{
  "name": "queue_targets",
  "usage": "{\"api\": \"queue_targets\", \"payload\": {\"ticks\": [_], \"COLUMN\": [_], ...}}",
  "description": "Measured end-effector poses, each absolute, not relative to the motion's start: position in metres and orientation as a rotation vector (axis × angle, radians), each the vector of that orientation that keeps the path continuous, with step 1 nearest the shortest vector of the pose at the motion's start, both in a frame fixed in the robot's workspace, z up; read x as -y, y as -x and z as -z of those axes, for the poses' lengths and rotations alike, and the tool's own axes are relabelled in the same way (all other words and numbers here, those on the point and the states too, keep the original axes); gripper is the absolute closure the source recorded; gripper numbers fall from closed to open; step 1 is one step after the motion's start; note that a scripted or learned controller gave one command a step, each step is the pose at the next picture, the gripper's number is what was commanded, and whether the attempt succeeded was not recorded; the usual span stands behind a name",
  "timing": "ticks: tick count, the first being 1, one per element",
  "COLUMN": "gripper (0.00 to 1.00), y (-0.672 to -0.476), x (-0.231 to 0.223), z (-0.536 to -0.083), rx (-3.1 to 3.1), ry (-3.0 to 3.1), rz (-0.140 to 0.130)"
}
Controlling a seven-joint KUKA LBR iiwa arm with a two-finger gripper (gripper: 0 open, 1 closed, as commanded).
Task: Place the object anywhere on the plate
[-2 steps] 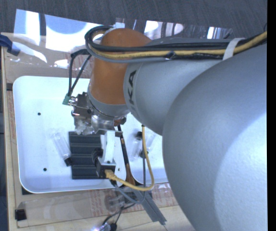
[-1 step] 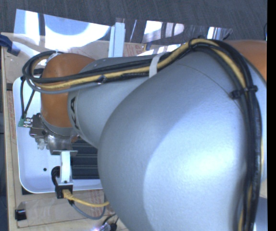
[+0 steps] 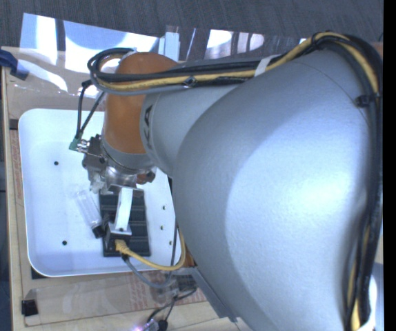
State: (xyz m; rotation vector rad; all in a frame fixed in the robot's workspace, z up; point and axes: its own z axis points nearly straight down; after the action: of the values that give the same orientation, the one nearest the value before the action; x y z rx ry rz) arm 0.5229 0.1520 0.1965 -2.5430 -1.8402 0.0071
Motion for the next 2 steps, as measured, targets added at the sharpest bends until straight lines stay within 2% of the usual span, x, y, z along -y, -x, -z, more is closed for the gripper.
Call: {"api": "queue_targets", "payload": {"ticks": [1, 2], "gripper": [1.0, 0.0], "y": [-0.5201, -0.5202], "x": [-0.1287, -0.1286], "z": [-0.1099, -0.1101], "rx": [1.589, 1.589], "ry": [2.705, 2.705], "rz": [-0.014, -0.014]}}
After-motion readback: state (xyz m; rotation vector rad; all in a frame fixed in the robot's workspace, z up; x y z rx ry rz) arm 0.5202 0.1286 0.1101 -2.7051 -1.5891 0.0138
